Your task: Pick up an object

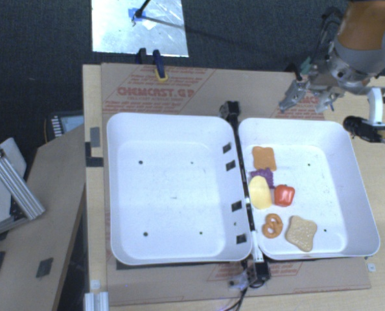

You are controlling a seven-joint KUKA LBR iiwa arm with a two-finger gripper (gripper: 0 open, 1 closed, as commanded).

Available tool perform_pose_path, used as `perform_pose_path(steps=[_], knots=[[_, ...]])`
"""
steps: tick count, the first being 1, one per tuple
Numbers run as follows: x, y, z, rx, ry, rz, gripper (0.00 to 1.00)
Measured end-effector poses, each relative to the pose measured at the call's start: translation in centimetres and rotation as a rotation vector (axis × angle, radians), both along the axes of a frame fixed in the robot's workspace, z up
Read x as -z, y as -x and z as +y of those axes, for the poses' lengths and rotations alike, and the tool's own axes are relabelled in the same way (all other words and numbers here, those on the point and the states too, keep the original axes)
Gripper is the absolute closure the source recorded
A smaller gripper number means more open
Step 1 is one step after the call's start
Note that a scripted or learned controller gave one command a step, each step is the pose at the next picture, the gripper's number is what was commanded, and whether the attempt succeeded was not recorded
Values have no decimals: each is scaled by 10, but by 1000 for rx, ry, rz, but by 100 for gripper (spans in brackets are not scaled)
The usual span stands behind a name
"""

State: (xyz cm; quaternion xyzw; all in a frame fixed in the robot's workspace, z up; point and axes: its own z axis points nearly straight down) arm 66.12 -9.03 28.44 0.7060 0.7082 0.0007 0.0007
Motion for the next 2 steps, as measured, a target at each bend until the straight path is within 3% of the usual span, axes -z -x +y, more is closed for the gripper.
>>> perform_pose_path(steps=[1, 2], knots=[[-138, -9, 17, -4, 2, -18, 0], [-251, 10, -15, 4, 4, -15, 0]])
